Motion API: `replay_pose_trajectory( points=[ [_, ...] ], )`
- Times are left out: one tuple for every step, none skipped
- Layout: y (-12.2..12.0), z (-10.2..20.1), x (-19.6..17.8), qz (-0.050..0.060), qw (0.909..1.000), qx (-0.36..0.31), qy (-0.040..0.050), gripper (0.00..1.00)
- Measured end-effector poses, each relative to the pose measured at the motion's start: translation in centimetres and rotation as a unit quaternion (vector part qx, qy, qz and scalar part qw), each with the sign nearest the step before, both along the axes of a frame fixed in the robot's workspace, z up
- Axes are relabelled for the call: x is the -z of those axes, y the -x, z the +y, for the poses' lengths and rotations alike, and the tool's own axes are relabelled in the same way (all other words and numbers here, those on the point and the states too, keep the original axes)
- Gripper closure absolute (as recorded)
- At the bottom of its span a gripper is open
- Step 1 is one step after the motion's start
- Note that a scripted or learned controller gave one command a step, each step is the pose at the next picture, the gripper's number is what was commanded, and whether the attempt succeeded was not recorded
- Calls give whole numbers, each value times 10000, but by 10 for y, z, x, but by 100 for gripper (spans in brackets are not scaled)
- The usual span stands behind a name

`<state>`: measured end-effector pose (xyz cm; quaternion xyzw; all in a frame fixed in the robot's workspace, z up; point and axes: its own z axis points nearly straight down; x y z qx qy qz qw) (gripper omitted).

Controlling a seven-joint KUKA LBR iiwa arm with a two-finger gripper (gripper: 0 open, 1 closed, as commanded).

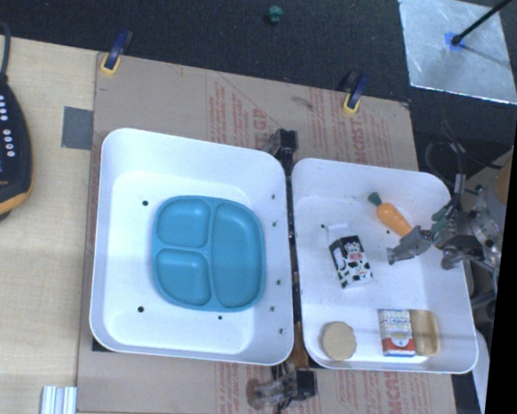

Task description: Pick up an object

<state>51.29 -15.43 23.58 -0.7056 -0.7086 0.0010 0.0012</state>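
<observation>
2 white bins [107,231]: 1 blue divided plate [208,251], 1 orange carrot [391,216], 1 round biscuit [338,340], 2 small packets [351,261]. Hand [412,242] fingers apart, holding nothing.

we see the pincer [422,240] beside the right bin [444,366], its arm cut off by the frame edge; whether its fingers grip anything we cannot tell; the carton's [396,333] print is too small.

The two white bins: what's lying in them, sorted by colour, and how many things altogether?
Blue: 1, the blue three-compartment plastic plate in the left bin.
Orange: 1, the orange toy carrot.
Black and white: 1, the black-and-white patterned toy.
Tan: 1, the round tan disc.
Red and white: 1, the small red-and-white carton.
Total: 5.
</observation>
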Motion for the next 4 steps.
replay_pose_trajectory(
  points=[
    [-44, 18, 74, 17, 10000, -9, 3, 0],
    [-82, 44, 138, 10, 10000, -10, 7, 0],
    [-82, 43, 128, 16, 10000, -19, 13, 100],
    [-71, 101, 44, -3, 10000, -1, -2, 100]
  ],
)
